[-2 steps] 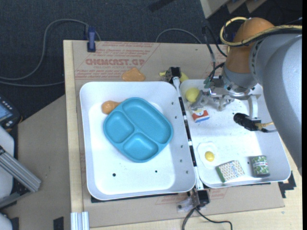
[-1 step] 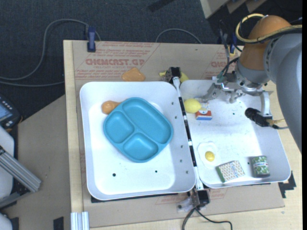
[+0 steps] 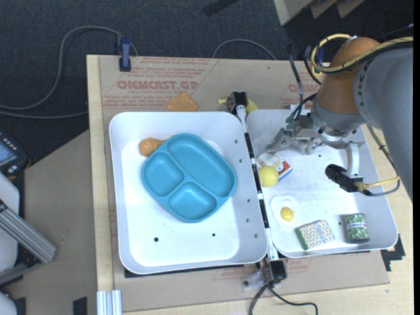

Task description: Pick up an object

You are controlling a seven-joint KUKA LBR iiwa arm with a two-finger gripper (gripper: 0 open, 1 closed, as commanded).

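Here, gripper (image 3: 283, 138) (fingers unclear) above right bin (image 3: 377, 205)

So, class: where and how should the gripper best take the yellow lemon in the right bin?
Probably from straight above, fingers closing across the lemon's rounded middle. It lies close to the bin's left wall, with a packet touching its upper right, so a sideways approach looks crowded.

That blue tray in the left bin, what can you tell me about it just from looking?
The blue tray is a smooth, plastic-looking plate with rounded corners, divided by raised ridges into three compartments, none holding anything. It lies flat, turned at an angle, in the upper middle of the left bin. A small orange object sits at its upper left edge, partly tucked behind the rim; whether they touch is unclear. The gripper is over the other bin, well away from it.
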